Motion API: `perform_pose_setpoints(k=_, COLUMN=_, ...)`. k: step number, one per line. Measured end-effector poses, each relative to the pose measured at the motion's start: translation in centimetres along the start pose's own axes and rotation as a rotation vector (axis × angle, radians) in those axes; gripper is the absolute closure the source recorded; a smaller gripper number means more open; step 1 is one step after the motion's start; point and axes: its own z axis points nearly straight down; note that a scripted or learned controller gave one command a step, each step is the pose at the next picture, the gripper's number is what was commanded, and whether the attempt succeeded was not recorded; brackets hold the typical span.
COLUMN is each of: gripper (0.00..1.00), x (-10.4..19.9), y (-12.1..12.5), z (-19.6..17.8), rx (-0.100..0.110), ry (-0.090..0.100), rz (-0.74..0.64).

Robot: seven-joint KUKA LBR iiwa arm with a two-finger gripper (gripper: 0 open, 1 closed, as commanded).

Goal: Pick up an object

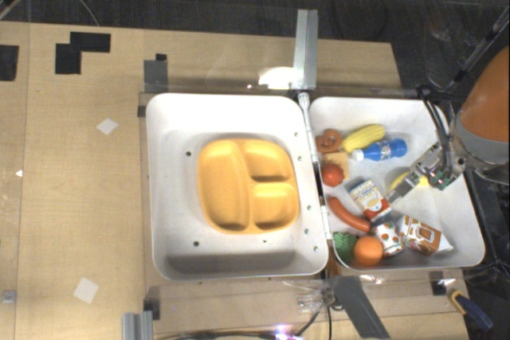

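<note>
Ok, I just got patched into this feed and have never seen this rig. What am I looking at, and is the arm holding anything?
One camera looks down at a slant on a wooden bench with two shallow white bins side by side. The left bin holds a yellow divided tray. The right bin holds small toy foods and packages: a corn cob, a blue bottle, a red sausage, an orange, a small carton and a few more. The grey and orange shape at the right edge is the robot arm. Its gripper hangs over the right bin's middle, above the pile. I cannot tell whether its fingers are open, and nothing visibly sits between them.
</note>
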Motion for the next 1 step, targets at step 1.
perform_pose_setpoints(k=1, gripper=0.0, x=-2.2, y=4.55, z=8.82, rx=-0.01, ry=-0.007, rz=0.222)
